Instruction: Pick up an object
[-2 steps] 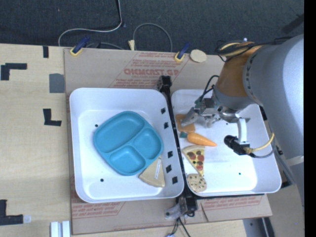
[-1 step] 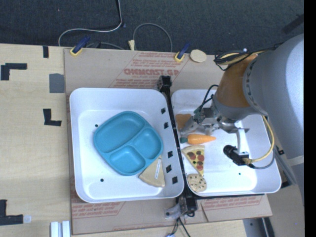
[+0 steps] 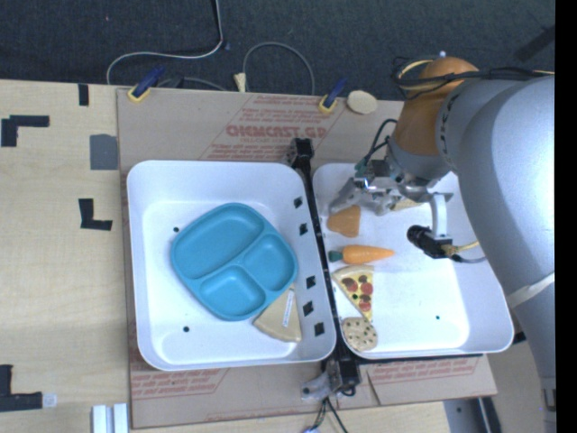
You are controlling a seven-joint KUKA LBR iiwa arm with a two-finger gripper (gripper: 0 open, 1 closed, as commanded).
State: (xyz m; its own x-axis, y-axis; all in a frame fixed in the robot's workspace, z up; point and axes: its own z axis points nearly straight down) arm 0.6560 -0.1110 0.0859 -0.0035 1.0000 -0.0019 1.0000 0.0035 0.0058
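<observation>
My gripper [image 3: 371,190] hangs low over the far left part of the right bin [image 3: 451,327], below the orange wrist band. Just under its left side lies a tan bread-like piece [image 3: 343,220], close to it; whether they touch is unclear. An orange carrot [image 3: 366,253] lies a little nearer the front. Further forward are a pizza slice [image 3: 355,287] and a dotted cookie [image 3: 359,334], both along the bin's left wall.
The left bin [image 3: 153,197] holds a blue divided plate [image 3: 236,260] and a pale cheese wedge [image 3: 279,318] at its front right. A black divider [image 3: 311,233] runs between the bins. The grey arm covers the right bin's far right side.
</observation>
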